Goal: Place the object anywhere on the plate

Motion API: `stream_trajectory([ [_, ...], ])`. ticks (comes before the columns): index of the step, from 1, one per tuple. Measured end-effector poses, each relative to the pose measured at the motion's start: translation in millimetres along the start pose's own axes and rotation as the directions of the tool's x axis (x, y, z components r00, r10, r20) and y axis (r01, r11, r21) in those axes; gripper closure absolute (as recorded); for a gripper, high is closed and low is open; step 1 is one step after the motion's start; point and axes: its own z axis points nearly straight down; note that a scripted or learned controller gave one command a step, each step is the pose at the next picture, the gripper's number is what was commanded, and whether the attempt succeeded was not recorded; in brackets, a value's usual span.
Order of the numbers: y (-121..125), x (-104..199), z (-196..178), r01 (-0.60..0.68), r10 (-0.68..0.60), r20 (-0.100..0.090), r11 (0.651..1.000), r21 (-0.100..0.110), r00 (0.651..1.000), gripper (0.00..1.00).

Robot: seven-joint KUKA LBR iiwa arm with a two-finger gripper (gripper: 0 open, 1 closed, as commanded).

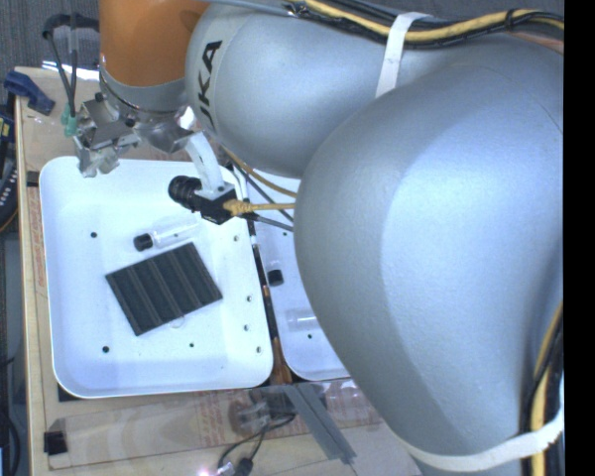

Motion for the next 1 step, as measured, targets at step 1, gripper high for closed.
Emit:
stream_trajectory([
  [1, -48.5, -48.1, 22.6, 0.305, -0.305, -0.002, 0.952, 0.002, 0.952, 1.00],
])
